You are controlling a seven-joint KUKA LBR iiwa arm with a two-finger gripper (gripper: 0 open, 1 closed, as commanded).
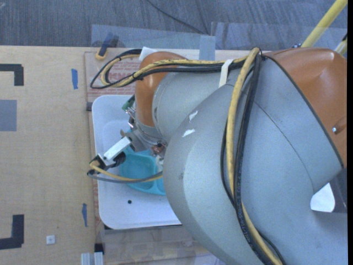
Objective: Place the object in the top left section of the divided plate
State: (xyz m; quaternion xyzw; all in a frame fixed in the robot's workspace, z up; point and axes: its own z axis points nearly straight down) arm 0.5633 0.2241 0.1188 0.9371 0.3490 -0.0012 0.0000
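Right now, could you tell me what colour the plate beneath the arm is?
Turquoise; the plate shows best in the camera view.

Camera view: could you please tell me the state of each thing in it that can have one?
Arm: leans low over the bin, covering much of it.
White bin: upright on the bench, left part of its floor showing.
Turquoise plate: lying in the bin, partly hidden under the arm.
Dark speck: loose on the bin floor, apart from the plate.

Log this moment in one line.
arm: over bin | teal plate: in bin, partly under arm | placement: cannot tell
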